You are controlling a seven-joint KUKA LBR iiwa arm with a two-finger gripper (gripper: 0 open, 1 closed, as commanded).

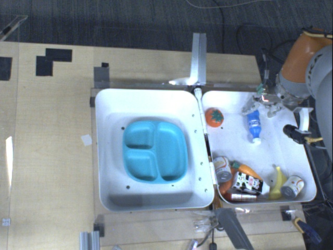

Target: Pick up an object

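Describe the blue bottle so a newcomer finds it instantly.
Look in the right-hand white bin, upper half, just below the gripper. The blue bottle lies alone on bare white floor, right of the orange-red tomato. It is the only blue item in that bin.

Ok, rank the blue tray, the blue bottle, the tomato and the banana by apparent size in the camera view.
1. Blue tray, by far the largest.
2. Blue bottle.
3. Banana and tomato: the banana is longer but thinner, so I would not rank one over the other.
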